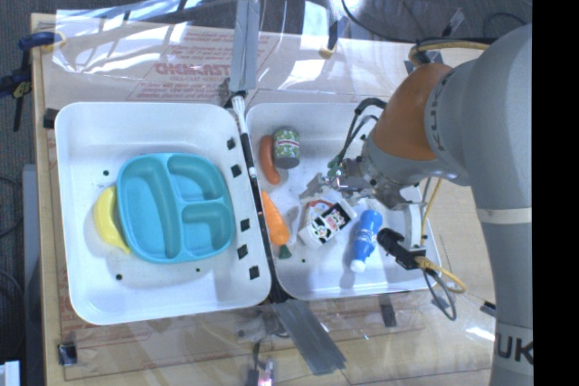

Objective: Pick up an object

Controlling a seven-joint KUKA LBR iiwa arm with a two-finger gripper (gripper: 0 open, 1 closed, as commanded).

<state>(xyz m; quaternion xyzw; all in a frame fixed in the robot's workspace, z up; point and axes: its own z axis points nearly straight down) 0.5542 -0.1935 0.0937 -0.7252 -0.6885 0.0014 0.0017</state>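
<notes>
Grey arm (493,131) reaches into right bin (398,280); gripper (336,185) state unclear.

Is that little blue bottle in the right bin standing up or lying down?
Lying down. The blue bottle rests on its side on the right bin floor, white cap toward the near wall.

One fixed camera high above the worktop (118,72), peering down at a slant; both white bins (77,145) sit mid-frame, fairly near; the arm (479,131) crowds in from the right.
</notes>
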